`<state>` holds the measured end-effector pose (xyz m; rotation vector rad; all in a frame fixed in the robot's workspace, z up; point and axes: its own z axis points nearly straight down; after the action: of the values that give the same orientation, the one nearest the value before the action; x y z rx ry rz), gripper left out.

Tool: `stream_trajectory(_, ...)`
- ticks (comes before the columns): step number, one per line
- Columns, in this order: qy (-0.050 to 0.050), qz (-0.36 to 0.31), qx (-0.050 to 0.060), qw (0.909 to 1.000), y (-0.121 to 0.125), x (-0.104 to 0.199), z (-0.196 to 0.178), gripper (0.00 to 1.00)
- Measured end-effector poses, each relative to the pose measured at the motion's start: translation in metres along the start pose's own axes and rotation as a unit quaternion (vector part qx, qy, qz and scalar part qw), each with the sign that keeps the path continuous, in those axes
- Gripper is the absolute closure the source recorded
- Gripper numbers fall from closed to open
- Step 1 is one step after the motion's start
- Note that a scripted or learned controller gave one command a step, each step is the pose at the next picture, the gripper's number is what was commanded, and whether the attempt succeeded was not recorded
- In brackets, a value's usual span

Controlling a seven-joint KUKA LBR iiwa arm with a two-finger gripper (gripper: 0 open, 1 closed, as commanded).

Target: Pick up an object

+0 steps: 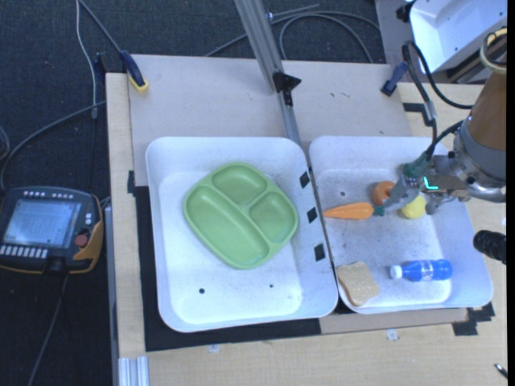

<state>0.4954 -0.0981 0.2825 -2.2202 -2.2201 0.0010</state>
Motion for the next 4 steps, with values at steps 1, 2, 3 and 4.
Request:
stream_trajectory(1,0.000,0.000,0.000,1.0000,0.000,0.000,0.000,0.00)
stream_trajectory(2,0.001,0.000,0.002,1.0000,0.002,0.005,0.043,0.00)
stream_trajectory(3,0.001,0.001,0.003,1.0000,0.002,0.004,0.086,0.00)
stream_trajectory(4,0.001,0.000,0.003,1.0000,0.003,0.004,0.128,0.00)
